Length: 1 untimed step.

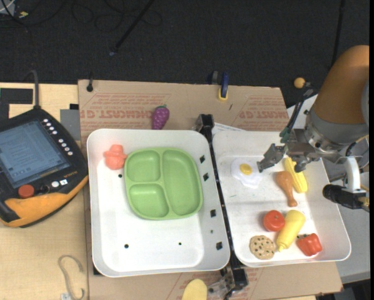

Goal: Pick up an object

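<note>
The gripper (285,157) hangs with jaws spread apart over the smooth right bin (343,242). Glossy plastic corn (297,175) lies just beneath, beside a drumstick (286,185).

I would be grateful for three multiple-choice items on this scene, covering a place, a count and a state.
1. Where is the green tray?
A. left bin
B. right bin
C. on the cardboard outside the bins

2. How many compartments has the tray?
A. two
B. three
C. five

3. How does the cookie lie?
A. under the gripper
B. on the tray
C. on the right bin's floor, near its front edge

Answers:
1 A: the tray lies in the left bin.
2 B: two compartments above, one below.
3 C: it lies in the right bin, apart from the gripper further back.
</note>
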{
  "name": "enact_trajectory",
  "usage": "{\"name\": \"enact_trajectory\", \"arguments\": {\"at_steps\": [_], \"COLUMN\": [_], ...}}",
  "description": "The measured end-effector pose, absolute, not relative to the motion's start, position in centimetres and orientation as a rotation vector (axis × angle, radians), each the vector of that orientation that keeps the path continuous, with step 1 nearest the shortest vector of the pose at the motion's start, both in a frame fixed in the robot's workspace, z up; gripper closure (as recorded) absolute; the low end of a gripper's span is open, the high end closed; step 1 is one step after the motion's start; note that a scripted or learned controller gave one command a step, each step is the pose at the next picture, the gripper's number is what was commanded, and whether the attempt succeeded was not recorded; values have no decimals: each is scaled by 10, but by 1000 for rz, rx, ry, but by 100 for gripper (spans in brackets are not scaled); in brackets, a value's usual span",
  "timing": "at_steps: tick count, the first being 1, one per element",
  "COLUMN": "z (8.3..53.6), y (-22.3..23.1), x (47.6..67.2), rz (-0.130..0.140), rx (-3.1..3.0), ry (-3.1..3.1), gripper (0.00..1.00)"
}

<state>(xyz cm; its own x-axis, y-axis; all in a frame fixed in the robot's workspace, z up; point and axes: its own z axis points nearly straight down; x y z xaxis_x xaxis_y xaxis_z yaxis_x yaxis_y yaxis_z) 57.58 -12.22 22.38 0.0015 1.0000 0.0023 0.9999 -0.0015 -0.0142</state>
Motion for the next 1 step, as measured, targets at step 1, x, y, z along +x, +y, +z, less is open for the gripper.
{"name": "enact_trajectory", "arguments": {"at_steps": [1], "z": [231], "y": [-122], "x": [578], "rz": [2], "rx": [-2219], "ry": [-2220], "gripper": [0]}}
